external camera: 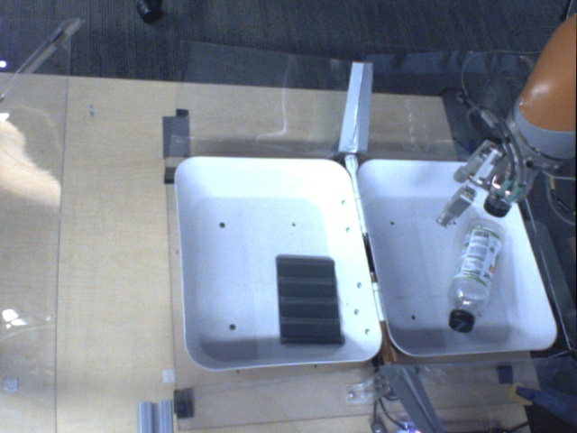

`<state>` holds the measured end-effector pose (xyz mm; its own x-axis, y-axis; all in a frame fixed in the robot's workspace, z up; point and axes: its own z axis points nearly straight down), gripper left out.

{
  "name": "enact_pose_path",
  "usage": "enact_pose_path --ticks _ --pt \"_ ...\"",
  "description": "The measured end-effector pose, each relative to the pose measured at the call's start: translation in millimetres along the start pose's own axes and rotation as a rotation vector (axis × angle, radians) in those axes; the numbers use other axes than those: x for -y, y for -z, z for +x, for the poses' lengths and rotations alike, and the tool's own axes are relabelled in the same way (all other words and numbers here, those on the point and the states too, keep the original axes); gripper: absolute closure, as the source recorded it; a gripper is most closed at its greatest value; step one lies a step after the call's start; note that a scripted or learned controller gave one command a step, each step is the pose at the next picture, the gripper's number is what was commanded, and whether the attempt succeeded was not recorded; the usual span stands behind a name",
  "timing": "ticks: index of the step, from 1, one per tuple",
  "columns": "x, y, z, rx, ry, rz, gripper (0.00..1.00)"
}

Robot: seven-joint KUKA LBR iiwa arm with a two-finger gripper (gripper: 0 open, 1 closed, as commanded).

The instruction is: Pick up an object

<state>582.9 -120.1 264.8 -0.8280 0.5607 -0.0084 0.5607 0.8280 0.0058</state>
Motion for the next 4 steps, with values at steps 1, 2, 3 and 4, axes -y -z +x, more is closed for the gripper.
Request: enact_pose_path --ticks 1,2,3,4 --pt "54.2 -149.7 -48.2 -0.003 0.014 0.002 0.00" --pt "40.3 -138.7 -85.4 0.000 -0.084 -0.002 0.00" --pt "11.7 -171.5 -100.7 -0.005 0.531 0.003 0.00" --pt "23.3 -177.1 -110.3 -0.033 0.103 0.008 0.00"
